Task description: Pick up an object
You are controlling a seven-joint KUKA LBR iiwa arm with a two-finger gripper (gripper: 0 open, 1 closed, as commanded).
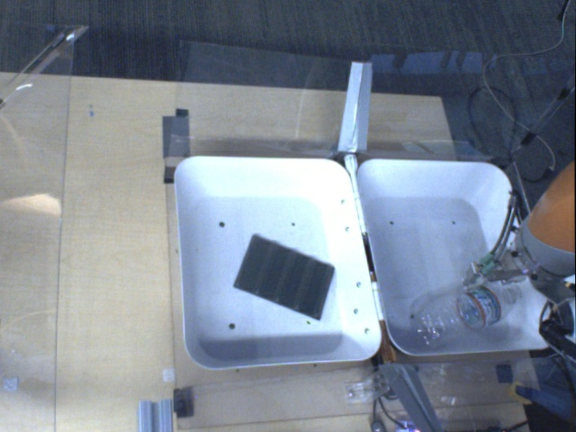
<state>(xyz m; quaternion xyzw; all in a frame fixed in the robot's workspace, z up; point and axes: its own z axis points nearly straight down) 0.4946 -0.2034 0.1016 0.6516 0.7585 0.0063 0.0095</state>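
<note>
A clear plastic bottle (454, 313) with a blue label lies on its side in the front right part of the right bin (423, 187). My gripper (493, 273) reaches in from the right edge and hangs just above the labelled end of the bottle, under the orange band of the arm (553, 219). Whether it touches the bottle I cannot tell. A dark ribbed rectangular pad (284, 276) lies flat and slightly turned in the middle of the left bin (207, 205).
The two white bins stand side by side with a narrow gap (367, 250) between their walls. A grey metal bar (356, 106) runs back from where they meet. Cables (531, 88) hang at the far right. The wooden bench (90, 241) stretches to the left.
</note>
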